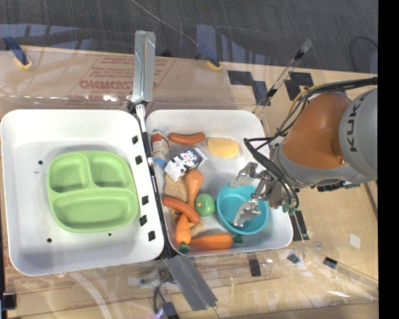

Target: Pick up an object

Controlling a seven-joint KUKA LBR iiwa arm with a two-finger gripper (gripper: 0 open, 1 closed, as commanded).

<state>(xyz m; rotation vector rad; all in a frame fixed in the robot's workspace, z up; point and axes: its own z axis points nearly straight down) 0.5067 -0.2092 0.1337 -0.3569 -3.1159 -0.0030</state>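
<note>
The bench point(66, 78) carries two shallow white bins side by side. The left bin point(20, 178) holds a green divided plate point(92, 190) lying flat near its middle. The right bin point(206, 119) is crowded with toy food.

The grey arm point(332, 141), with its orange band, reaches in from 3 o'clock and ends over the right bin's 4 o'clock corner. Its gripper point(248, 193) hangs over a teal bowl point(230, 208); one metal finger lies at the bowl's upper rim and the other inside the bowl, well apart from each other, so the jaws stand wide with nothing between them.

From the bowl, a green lime point(205, 205) sits just beside it at 9 o'clock. A long carrot point(211, 242) lies at 6 o'clock along the bin's near wall. More orange carrots point(181, 208) pile at 9 o'clock beyond the lime. A black and white carton point(184, 162) lies at 11 o'clock. A yellow lemon-like piece point(223, 147) sits at 12 o'clock, and a sausage point(187, 138) at 11 o'clock near the far wall
</note>
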